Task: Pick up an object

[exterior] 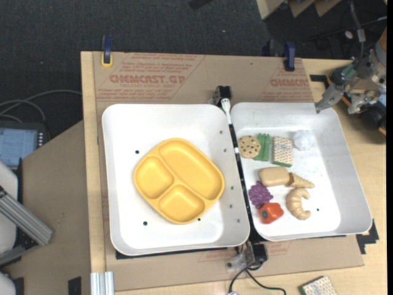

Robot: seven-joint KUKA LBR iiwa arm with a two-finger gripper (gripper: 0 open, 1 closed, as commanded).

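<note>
Gripper [324,101] sitting at the far right corner of the right bin [350,171], one grey finger tip poking down at the rim; fingers too small and cluttered to read, so cannot tell whether spread or pressed together. Nothing showing between them. Wrist hardware trailing off toward the right edge.

Closest to the gripper, down and to its left, a pale whitish lump [302,140] is lying near the bin's far side. Just left of that, a checkered cracker-like piece [282,150], touching or nearly touching a green ridged piece [264,147], and next left a round cookie [249,146] by the bin's inner wall.

Farther from the gripper, toward the near side, a tan bread-like block [276,177] is lying beside a small pointed tan piece [301,181]. Below those, a croissant [299,203] curving near a red pepper-like toy [271,212], with a purple grape bunch [260,194] just above the red one. All candidate pick items are resting inside the right bin, well apart from the gripper.

Farthest out, across the divide, the left bin [123,134] is holding a yellow sectioned plate [178,180], tilted diagonally, three compartments. Both bins are sitting on a brown cardboard sheet [153,72] with red print, clamped at the far edge by two blue clips [107,49].
</note>
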